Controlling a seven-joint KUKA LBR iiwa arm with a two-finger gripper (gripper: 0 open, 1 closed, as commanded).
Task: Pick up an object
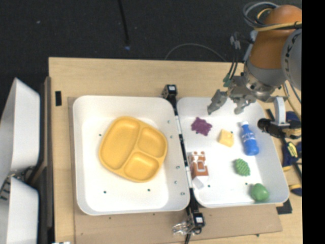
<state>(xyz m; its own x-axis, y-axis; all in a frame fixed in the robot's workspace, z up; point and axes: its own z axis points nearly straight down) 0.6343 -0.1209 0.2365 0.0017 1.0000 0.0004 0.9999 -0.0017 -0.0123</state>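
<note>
Gripper point(229, 102) open, empty, above right bin point(269, 187); purple toy point(201, 126) just below it.

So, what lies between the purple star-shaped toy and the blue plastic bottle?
The yellow wedge-shaped block lies between purple toy and bottle, camera view.

Smooth shiny yellow plastic tray point(133, 148), smooth white plastic bins point(86, 197), pale matt wooden bench point(111, 72), glossy blue plastic bottle point(249, 139), bumpy green toy point(241, 167), grey metal gripper point(226, 104), shiny orange arm band point(271, 39).
</note>
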